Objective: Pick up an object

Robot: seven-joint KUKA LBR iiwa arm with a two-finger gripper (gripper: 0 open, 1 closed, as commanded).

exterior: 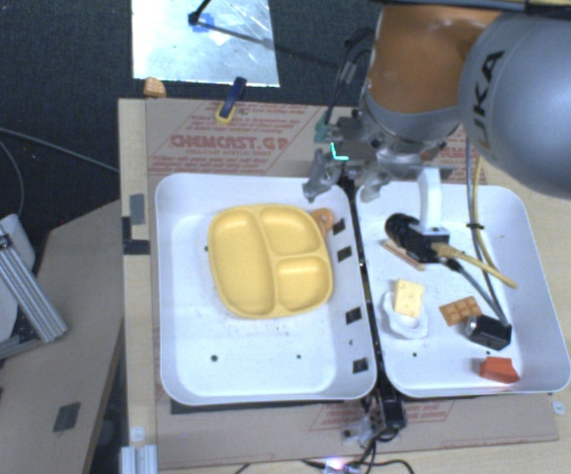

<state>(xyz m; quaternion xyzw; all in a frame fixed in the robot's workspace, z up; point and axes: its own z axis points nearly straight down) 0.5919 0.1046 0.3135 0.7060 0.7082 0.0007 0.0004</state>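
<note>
My gripper (340, 188) hangs over the far end of the divider between the two white bins, open, with nothing between its fingers. Just below it a small orange piece (322, 217) lies in the left bin (182, 294), beside the upper right corner of a yellow divided plate (269, 260). The right bin (532, 265) holds a yellow block (409, 297) on a white piece (404, 322), a brown waffle-like square (459, 311), a black block (489, 333), an orange-red block (499, 368) and a thin wooden stick (478, 266).
The arm's large grey and orange body covers the far right of the bench. Behind the bins lie a shiny sheet (206, 28), a small blue and yellow tool (231, 100) and a tan cube (154, 88). A metal frame (14, 275) stands at the left.
</note>
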